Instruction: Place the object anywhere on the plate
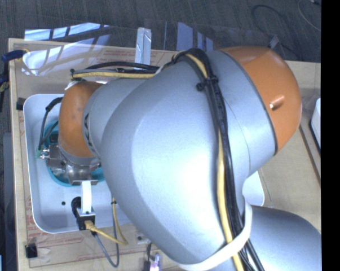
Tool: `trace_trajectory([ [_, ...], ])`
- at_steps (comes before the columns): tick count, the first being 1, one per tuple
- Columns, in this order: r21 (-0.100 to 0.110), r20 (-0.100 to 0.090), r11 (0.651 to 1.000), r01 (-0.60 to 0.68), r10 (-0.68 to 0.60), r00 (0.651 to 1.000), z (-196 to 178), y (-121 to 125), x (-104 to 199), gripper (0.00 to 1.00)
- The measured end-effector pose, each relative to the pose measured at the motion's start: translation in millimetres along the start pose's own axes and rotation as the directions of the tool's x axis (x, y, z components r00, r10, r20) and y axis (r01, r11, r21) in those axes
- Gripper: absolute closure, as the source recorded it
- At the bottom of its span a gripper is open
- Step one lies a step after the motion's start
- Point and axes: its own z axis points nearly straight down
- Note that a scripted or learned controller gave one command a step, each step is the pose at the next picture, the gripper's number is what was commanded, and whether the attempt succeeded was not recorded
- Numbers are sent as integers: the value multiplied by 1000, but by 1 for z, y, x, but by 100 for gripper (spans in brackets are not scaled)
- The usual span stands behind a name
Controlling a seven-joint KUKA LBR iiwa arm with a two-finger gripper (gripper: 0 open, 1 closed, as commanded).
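arm hogs the shot, wrist low in the left bin | teal plate edge peeking out under it | fingers: can't tell, hidden | object: can't spot it | progress: guessing mid-placement, nothing confirmed on the plate

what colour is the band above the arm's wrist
Orange, on the band over the left bin, in the camera view.
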Motion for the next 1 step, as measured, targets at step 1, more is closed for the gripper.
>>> trace_trajectory([
  [1, -2, -2, 973, 229, -229, 973, -69, 2, -54, 100],
])
